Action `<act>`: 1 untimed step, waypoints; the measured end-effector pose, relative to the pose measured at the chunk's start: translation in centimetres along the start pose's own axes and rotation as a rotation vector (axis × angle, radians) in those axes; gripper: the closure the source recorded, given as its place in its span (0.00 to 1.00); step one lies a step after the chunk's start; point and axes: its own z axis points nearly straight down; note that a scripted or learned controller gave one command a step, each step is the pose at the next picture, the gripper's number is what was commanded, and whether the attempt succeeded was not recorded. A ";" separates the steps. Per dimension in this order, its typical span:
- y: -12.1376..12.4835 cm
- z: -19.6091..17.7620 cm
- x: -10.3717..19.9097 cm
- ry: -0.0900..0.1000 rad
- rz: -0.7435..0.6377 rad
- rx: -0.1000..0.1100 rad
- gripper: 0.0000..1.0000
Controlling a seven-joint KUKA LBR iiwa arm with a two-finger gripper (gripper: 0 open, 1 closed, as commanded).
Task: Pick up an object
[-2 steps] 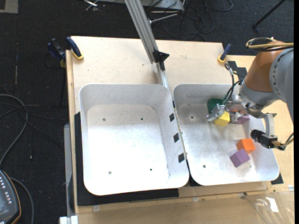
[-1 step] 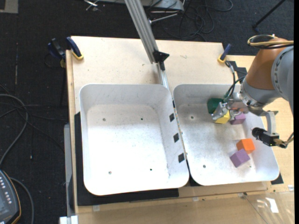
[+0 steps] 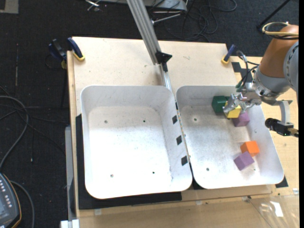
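Overhead view of the counter [image 3: 118,61] with its two white bins. My hand [image 3: 236,104] reaches in from the right and sits low over the upper part of the right bin [image 3: 209,141], among a cluster of three small pieces: a green block [image 3: 219,103] to its left, a yellow block [image 3: 233,112] directly beneath the fingertips, and a purple block [image 3: 242,119] just below that. The yellow block appears to lie at or between my fingers, but the metal of the hand hides the contact, so I cannot tell whether the fingers are spread or pressed on it, nor whether it is lifted off the bin floor. Well apart, toward the near right corner of the same bin, lie an orange block [image 3: 250,147] and a second purple block [image 3: 244,161], touching or nearly so. The left bin [image 3: 126,141] lies beside the right one, their walls meeting at the middle. I judge the yellow block to be the likeliest target: small, rigid, light, probably foam or plastic with smooth flat faces, not fragile. It should be taken across two opposite flat faces, square to the fingers, since a corner grip would let it twist out; the close neighbours leave little room for the fingers. No brand, label or legible writing can be read on any block or bin.
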 end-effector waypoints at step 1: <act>2.9 -10.9 8.4 -0.001 -0.006 -0.021 1.00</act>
